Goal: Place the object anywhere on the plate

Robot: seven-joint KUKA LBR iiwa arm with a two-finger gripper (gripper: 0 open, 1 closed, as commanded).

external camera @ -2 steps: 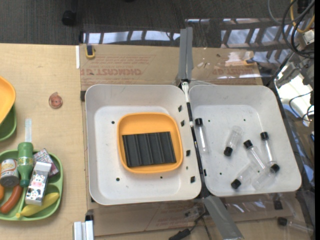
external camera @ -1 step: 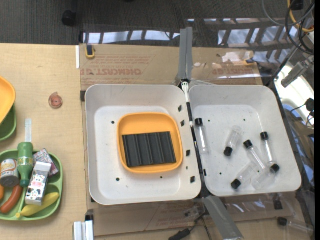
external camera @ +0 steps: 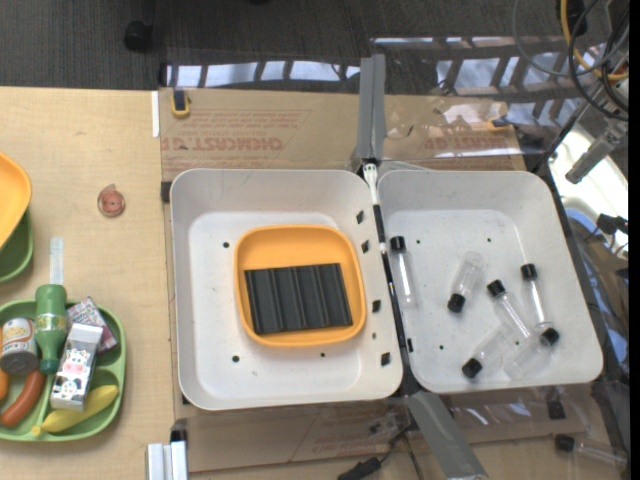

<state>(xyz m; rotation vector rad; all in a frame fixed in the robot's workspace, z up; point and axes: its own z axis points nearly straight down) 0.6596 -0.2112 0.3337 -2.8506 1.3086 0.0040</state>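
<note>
A robotics lab bench, seen from above.

Two shallow white bins (external camera: 283,388) sit side by side on taped cardboard (external camera: 260,133), one holding an orange plate (external camera: 298,248), the other clear capped vials (external camera: 465,278). Loose cables (external camera: 580,18) and metal framing (external camera: 500,53) crowd the right edge, a green tray of toy food (external camera: 105,393) rests on the wooden bench (external camera: 80,148), and dark office carpet (external camera: 300,8) lies beyond.
</note>
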